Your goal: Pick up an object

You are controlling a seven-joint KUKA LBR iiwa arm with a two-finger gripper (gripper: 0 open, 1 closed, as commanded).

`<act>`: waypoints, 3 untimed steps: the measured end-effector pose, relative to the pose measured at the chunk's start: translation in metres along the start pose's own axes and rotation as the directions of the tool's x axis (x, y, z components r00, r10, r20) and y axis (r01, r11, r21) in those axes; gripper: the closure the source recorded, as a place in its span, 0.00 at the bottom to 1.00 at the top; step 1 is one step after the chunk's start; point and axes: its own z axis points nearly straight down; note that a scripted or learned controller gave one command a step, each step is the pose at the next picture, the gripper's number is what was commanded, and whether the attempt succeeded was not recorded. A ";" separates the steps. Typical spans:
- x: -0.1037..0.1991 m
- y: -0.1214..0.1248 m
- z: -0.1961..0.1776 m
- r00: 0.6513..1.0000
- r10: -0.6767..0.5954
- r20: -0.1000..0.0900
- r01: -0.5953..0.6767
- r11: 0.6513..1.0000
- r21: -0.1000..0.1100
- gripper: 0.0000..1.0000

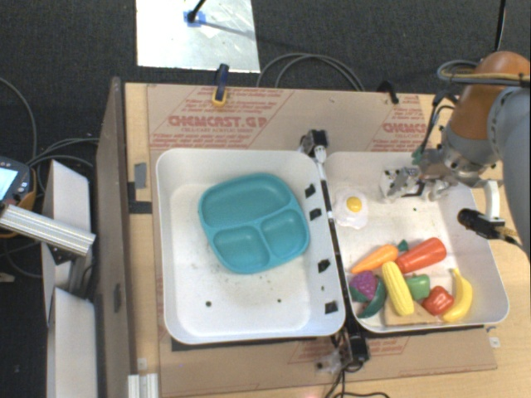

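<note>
The gripper point(404, 182) hangs over the far part of the right bin point(498, 305), above bare white floor, with nothing between its fingers; whether it is released or clenched I cannot tell at this size. The things to pick lie nearer the camera in the same bin: a fried egg point(353, 206) by the divider, then a crowded heap of a carrot point(375, 259), a red pepper point(421, 254), a corn cob point(397, 288), a purple vegetable point(363, 286), a tomato point(438, 300) and a banana point(460, 295). A teal plate point(253, 222) sits alone in the left bin point(178, 247).

The main risk, as I judge it, is a close on nothing, since the tool is apart from every item and a straight drop meets only the floor. The egg is nearest but flat, so the tips may skid over it. In the heap the pieces touch and overlap, so a descent there could wedge on two at once, push them aside, or pinch a rounded one so it slips out
</note>
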 end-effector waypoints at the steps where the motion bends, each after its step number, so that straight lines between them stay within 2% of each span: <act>1: -0.007 -0.001 0.014 1.000 0.000 -0.012 0.000 1.000 0.017 0.00; 2: -0.014 -0.001 0.010 1.000 0.001 -0.020 0.000 1.000 0.012 0.00; 3: -0.015 0.000 0.014 1.000 -0.003 -0.019 0.003 1.000 0.017 0.00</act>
